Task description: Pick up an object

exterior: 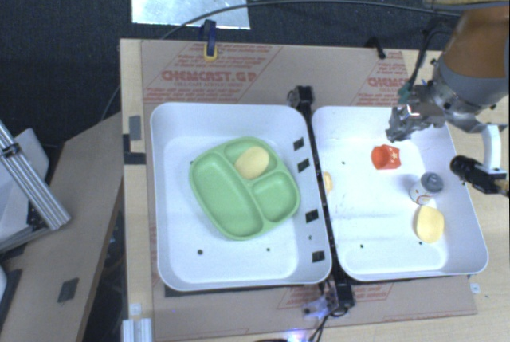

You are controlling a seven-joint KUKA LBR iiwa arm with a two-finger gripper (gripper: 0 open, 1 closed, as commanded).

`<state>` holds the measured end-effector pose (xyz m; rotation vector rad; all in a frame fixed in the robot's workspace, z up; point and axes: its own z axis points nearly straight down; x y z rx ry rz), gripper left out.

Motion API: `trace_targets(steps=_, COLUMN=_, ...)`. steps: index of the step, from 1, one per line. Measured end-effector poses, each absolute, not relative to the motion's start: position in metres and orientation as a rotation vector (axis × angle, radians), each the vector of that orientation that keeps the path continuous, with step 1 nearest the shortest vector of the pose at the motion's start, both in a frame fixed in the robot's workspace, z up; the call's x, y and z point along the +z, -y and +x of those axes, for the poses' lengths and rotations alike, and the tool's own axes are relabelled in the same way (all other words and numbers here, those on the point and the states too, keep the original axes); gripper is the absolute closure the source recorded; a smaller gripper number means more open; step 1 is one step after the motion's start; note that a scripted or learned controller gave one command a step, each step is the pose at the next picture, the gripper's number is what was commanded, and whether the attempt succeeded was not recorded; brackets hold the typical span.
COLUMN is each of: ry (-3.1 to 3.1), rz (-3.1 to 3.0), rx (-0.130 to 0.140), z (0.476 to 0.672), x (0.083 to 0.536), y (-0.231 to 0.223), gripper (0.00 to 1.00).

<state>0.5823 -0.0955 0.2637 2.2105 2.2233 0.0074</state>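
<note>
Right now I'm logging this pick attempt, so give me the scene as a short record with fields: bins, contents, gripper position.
left bin: holds a green divided plate with a yellow object in its upper compartment
right bin: holds a small red object, a small grey round object and a yellow egg-shaped object, each apart from the others
gripper: over the right bin's upper part, just above and left of the red object
held: nothing seen between the fingers
</note>
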Motion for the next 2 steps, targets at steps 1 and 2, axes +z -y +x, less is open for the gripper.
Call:
trace_targets(steps=1, ry=-2.232, rz=2.212, rx=0.003, z=0.573, x=0.260, y=0.050, gripper=1.00)
trace_targets(steps=2, ry=-2.232, rz=2.212, rx=0.002, z=0.570, x=0.241, y=-0.003, gripper=1.00)
